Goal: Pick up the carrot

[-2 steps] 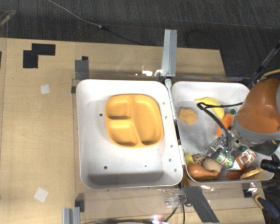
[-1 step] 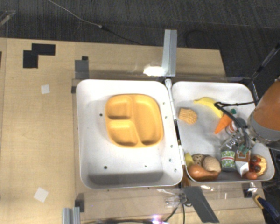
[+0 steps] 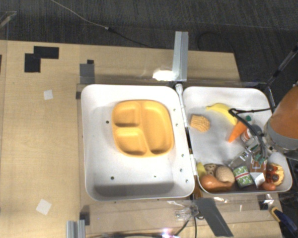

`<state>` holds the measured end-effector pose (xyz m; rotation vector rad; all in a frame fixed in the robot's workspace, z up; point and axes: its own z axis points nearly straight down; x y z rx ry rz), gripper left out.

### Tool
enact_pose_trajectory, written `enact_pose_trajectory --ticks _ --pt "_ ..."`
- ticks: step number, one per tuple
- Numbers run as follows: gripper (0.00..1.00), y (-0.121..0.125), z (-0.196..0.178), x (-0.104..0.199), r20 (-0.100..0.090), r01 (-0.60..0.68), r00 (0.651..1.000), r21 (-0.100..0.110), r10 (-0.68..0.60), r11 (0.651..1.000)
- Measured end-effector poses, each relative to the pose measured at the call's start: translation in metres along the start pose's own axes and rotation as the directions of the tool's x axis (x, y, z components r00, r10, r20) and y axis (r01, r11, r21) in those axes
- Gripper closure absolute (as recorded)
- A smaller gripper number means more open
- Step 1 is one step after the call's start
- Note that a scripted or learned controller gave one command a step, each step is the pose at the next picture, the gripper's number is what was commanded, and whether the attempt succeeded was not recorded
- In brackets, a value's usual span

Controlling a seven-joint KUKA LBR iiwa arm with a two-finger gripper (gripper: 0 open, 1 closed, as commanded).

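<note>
My claw [image 3: 249,151] is hanging low in the right bin [image 3: 208,95], just beside the carrot [image 3: 236,132]; I cannot tell its state. The carrot is lying below the banana [image 3: 219,111], right of the corn cob [image 3: 200,123].

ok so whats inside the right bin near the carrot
The right bin holds the carrot, a banana behind it and a corn piece. The gripper covers the carrot's near end and whatever lies beneath.
</note>
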<state>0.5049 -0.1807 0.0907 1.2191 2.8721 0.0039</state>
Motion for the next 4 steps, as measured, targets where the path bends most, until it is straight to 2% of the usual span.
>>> enact_pose_trajectory --ticks 1,2,3,4 --pt "0.0 0.078 0.003 -0.029 -0.009 -0.125 0.992 0.003 0.125 0.992" --pt "0.0 0.144 0.006 -0.048 -0.01 -0.235 0.972 0.006 0.235 0.972" --pt "0.0 0.161 0.008 -0.066 -0.012 -0.663 0.748 0.034 0.664 0.748" --pt "0.0 0.117 0.008 -0.116 -0.014 -0.741 0.671 0.027 0.741 0.671"
